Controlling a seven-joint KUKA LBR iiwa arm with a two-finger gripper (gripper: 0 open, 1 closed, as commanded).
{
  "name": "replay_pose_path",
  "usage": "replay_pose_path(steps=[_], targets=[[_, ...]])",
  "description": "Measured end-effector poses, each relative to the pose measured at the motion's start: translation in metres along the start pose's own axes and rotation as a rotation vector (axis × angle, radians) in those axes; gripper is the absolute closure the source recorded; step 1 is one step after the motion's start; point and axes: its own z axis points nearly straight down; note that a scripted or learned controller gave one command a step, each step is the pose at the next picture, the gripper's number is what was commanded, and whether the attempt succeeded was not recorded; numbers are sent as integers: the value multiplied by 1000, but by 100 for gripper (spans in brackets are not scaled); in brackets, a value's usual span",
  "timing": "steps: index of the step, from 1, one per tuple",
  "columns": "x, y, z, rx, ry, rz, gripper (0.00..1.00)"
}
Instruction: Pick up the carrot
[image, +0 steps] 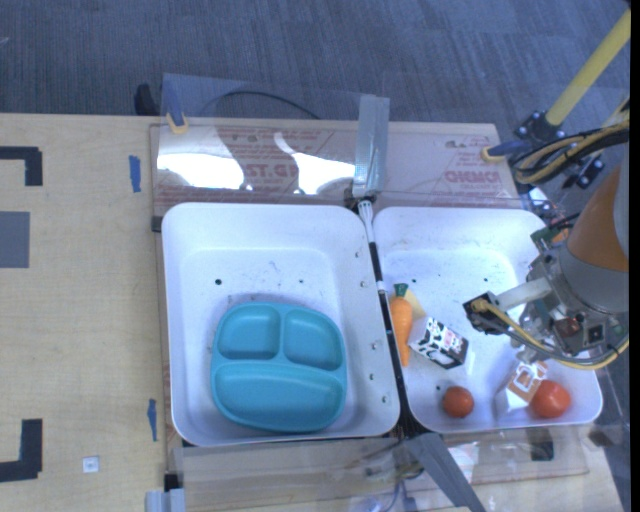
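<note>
Pale bench (70, 330), two white bins (260, 250)

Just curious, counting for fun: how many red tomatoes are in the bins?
2. Both lie in the right bin, near its lower edge: one tomato below the black-and-white carton, the other tomato by the lower right corner. The arm may hide more.

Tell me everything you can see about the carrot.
The carrot is small and smooth, orange with a green top, and looks like a plastic toy. It lies flat in the right bin, close along that bin's left wall, with its green end toward the far side and its tip toward the near side. A black-and-white carton sits right beside it on the right, but I can't tell whether they touch. Nothing grips the carrot.
</note>
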Motion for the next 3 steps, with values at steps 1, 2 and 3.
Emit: replay_pose_path(steps=[1, 2, 3], targets=[[6, 16, 111, 4, 2, -4, 100], [11, -47, 21, 3, 3, -29, 100], [14, 7, 118, 4, 4, -1, 100]])
